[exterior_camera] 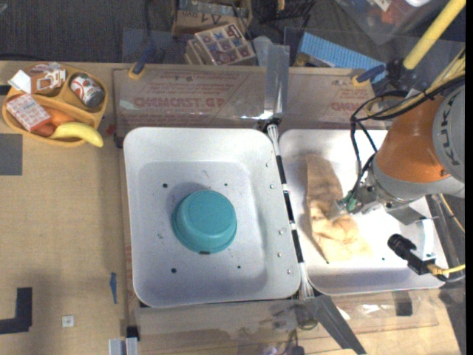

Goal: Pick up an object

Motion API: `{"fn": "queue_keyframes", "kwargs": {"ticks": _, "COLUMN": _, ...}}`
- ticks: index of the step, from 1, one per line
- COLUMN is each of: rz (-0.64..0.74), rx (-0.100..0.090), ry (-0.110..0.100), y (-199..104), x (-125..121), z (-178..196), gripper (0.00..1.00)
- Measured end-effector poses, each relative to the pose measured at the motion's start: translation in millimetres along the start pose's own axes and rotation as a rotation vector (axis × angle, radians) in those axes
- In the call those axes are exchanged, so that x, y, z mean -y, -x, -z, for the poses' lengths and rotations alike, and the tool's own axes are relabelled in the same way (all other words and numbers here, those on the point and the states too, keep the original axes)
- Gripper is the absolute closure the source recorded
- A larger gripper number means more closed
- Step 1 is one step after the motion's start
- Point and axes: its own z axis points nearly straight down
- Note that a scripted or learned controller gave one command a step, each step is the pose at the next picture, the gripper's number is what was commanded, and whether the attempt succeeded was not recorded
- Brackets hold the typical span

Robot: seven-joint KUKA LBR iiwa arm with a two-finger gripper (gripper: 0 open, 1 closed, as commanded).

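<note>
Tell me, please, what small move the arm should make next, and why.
Probably a short, straight descent. The end effector sits at the edge of the tan bag lying crumpled in the right bin, so this is the nearest thing to grasp. The teal bowl sits far off in the left bin.

Bright, even overhead light; white bins (148, 154) glare slightly, perhaps overexposed.

Cardboard-topped bench (59, 220), cluttered dark floor (66, 13) behind.

A robotics lab is indicated: two white bins (140, 198) are mounted beside the arm (421, 150), clutter stacked beyond.
</note>
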Motion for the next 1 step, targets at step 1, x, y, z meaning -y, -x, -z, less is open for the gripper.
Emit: {"fn": "queue_keyframes", "kwargs": {"ticks": 1, "rz": 0.0, "rx": 0.0, "ry": 0.0, "y": 0.1, "x": 0.2, "z": 0.0, "gripper": 0.0}}
